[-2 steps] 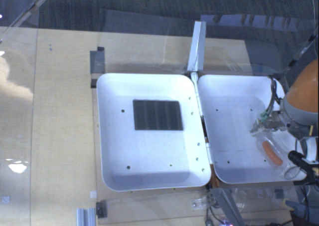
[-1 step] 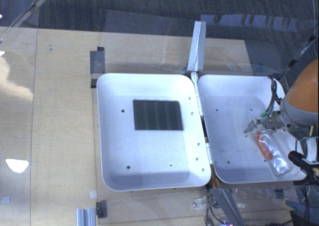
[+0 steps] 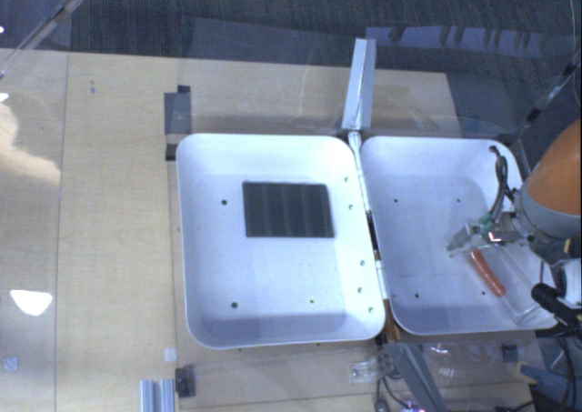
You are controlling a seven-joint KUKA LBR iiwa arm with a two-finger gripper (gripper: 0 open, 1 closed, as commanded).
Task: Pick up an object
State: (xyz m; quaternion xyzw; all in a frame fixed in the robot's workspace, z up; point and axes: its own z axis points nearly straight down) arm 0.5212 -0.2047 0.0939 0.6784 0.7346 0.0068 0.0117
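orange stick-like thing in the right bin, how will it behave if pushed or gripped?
The orange stick looks thin and straight, so probably stiff and light. It lies flat and slantwise on the right bin floor near the gripper; if round, a side push may roll it. Low profile could let it slip away from a shallow grip.

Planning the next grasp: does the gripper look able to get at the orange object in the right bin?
Probably yes: the gripper hovers right beside the orange object, with nothing lying across it.

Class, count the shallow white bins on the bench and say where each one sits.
2. The left bin holds a dark ribbed panel; the right bin sits beside it, under the gripper.
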